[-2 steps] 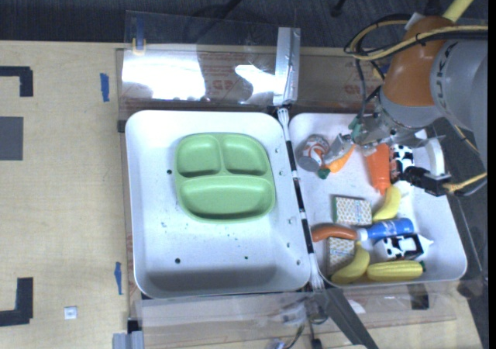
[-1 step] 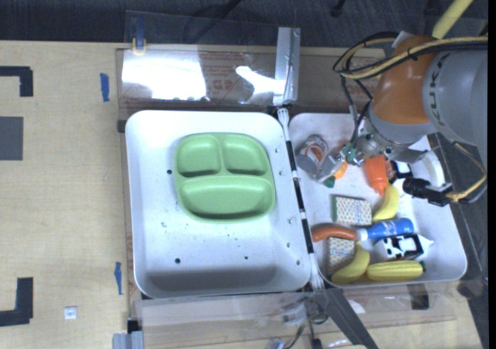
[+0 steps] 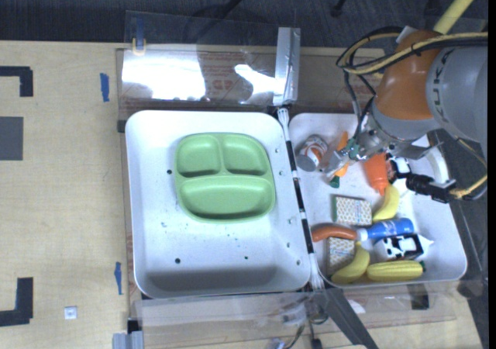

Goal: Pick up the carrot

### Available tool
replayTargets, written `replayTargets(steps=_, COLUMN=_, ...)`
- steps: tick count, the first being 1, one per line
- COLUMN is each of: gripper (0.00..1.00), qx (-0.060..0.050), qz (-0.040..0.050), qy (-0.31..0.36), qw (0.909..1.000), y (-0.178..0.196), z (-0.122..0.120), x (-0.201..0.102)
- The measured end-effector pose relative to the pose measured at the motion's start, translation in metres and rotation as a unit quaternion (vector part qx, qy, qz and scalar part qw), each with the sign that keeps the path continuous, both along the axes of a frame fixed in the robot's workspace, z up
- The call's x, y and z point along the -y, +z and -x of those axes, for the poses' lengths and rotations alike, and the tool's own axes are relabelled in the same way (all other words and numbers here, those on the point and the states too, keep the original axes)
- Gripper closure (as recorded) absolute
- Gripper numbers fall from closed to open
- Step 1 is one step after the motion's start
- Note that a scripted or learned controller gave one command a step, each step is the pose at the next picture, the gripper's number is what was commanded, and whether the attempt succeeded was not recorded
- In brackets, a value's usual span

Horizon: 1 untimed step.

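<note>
The carrot [image 3: 377, 172] is a short orange piece lying in the upper middle of the right bin [image 3: 449, 223], just below the arm's wrist. My gripper [image 3: 348, 157] hangs low over the bin, just left of the carrot and right of a silver can [image 3: 311, 152]. Small orange and green bits [image 3: 338, 177] show at the gripper's tip; I cannot make out what they are. The carrot lies beside the gripper, not in it.
The right bin also holds a checkered sponge [image 3: 351, 209], a sausage [image 3: 333, 231], a blue bottle [image 3: 387, 229], a black-and-white toy [image 3: 404, 247] and three bananas [image 3: 395, 270]. A green divided plate [image 3: 225, 173] lies in the left bin [image 3: 155, 247].
</note>
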State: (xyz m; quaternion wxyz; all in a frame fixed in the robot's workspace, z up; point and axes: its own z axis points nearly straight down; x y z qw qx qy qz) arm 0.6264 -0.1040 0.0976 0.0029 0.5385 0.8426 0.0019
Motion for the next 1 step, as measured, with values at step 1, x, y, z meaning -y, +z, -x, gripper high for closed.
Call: replayTargets(steps=1, gripper=1.0, qx=-0.002, qz=-0.0001, qy=-0.039, qw=0.9993, y=0.0878, z=-0.0183, x=-0.0862)
